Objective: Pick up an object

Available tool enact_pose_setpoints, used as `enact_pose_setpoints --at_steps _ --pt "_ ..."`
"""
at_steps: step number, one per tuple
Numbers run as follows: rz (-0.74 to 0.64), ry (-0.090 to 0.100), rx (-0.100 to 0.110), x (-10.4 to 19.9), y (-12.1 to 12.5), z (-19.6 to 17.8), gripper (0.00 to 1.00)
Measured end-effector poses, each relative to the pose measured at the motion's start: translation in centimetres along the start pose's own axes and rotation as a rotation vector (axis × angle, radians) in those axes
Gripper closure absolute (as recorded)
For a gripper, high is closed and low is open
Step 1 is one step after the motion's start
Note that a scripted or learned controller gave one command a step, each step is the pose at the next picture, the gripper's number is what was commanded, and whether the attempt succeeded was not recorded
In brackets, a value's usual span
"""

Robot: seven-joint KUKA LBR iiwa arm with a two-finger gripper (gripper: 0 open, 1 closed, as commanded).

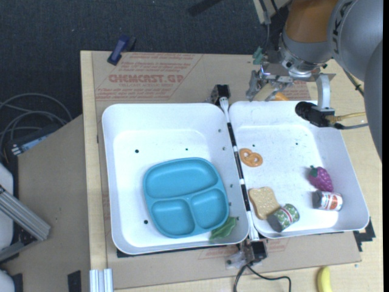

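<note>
Left bin (121, 132): blue divided tray (184, 196), green leaf (223, 229) at near right corner. Right bin (340, 145): pretzel (250, 157), toast (262, 201), green can (283, 216), purple grapes (320, 177), red-white can (328, 201). Gripper (281, 89) above far rim, something orange between the fingers.

A dark blue carpet (91, 17) lies beyond the bench (91, 163), whose pale top carries a brown board (152, 75) printed with red lettering. Grey cables (27, 126) coil on the floor at left, near a metal rail (24, 215). Light is even.
</note>
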State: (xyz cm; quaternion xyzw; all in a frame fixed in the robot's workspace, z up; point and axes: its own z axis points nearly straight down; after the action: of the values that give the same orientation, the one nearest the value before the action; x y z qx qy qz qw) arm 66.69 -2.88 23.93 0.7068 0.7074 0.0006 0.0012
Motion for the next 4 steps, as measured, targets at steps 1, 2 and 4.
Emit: enact_pose_setpoints --at_steps 1,2,4 --pt "0.002 0.000 0.005 -2.8 -2.0 2.5 1.00" --pt "0.000 0.001 -0.001 2.7 0.0 -1.4 1.00" --pt "0.002 0.001 0.004 -1.2 -4.9 0.3 0.00"
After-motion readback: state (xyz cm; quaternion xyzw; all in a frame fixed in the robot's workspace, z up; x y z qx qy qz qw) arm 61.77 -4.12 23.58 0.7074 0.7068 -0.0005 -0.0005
